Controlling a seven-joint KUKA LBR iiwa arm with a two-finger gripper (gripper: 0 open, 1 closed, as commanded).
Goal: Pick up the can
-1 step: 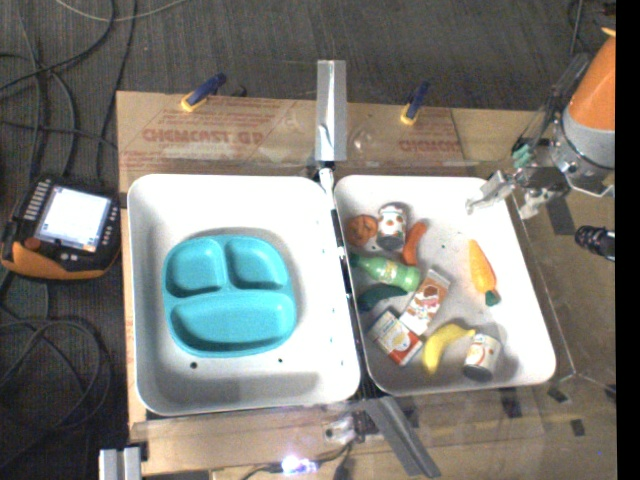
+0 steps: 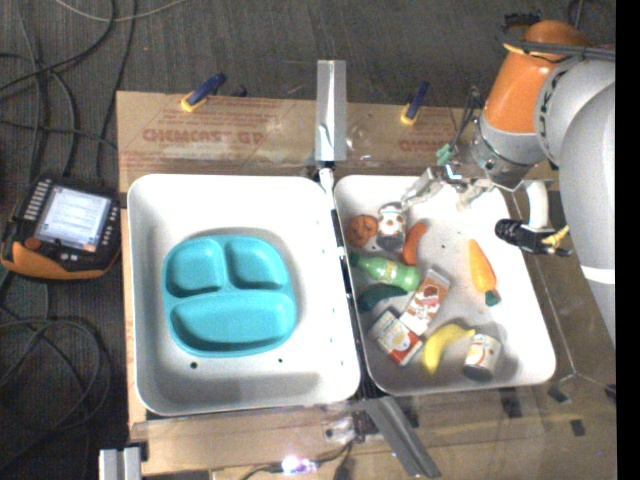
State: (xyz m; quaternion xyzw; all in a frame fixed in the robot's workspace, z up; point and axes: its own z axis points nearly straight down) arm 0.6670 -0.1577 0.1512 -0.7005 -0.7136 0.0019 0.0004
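Plainly, small white-labelled can (image 2: 482, 356), tipped.

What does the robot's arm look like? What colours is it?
The arm is big, round and smooth, mostly light grey. Above its wrist sits a bright orange band. At the end is a small gripper made of silvery metal with thin fingers. Thin dark cables run beside the wrist, and a black part sticks out from the arm's side.

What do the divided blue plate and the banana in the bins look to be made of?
Divided blue plate: likely moulded plastic, smooth with a soft sheen, uniform turquoise. Banana: probably a plastic toy, evenly yellow and slightly glossy, though the view is too coarse to be sure.
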